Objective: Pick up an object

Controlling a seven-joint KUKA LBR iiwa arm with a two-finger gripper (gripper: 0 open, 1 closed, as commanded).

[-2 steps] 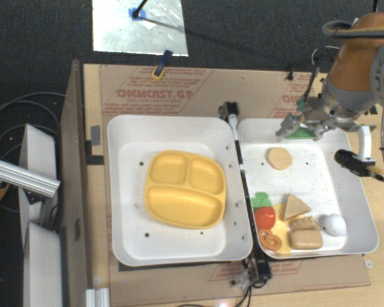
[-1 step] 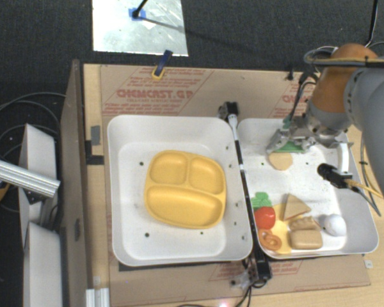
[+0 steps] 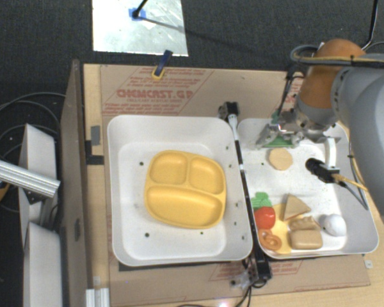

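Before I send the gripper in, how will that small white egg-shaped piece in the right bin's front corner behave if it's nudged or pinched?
The white egg looks rounded and smooth, so it will probably roll when nudged, likely against the bin wall or the tan bread-like block beside it. Its curved sides may slip out of a two-finger pinch. Being small and toy-like, it is probably light.
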